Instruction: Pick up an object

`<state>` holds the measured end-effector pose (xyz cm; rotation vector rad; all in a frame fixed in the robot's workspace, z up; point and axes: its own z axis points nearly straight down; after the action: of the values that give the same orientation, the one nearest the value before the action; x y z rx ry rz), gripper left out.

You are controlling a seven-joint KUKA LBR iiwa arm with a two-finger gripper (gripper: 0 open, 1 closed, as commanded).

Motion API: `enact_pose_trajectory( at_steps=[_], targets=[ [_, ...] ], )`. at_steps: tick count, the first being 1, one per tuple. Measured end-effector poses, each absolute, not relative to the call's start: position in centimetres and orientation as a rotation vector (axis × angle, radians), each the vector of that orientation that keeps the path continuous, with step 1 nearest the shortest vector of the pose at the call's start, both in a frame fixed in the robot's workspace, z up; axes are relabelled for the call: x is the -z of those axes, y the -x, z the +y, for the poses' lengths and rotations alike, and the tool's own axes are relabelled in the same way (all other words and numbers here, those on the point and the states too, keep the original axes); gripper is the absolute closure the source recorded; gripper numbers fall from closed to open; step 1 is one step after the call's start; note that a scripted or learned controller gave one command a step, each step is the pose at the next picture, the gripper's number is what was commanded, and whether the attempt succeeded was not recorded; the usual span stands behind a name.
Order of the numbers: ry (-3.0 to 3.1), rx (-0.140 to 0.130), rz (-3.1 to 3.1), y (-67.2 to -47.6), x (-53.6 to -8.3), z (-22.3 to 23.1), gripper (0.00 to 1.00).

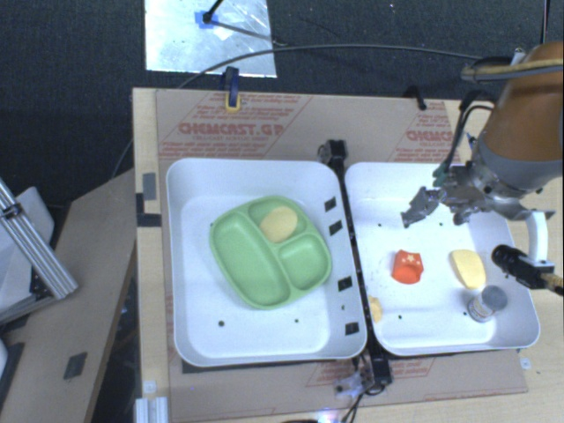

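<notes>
The small red blocky toy [406, 266] lies on the floor of the right white bin [379, 192], with a pale yellow oval piece [468, 268] near it and a little grey round cap [486, 304] just below that. Nothing has been picked up yet; every step of the grab is left. The gripper [429, 204] hangs above the red toy, apart from it, with its fingers spread and holding nothing. The grey and orange arm [527, 122] leans in from the right. In the left white bin [181, 236] sits a green divided plate [269, 252].
</notes>
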<state>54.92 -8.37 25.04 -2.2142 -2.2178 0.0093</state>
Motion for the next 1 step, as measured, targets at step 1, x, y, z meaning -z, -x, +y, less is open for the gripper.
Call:
enact_pose_trajectory(
  at_steps=[1],
  targets=[
    [2.219, 0.002, -2.226, -55.13, -25.61, -8.36, 0.0]
  ],
)
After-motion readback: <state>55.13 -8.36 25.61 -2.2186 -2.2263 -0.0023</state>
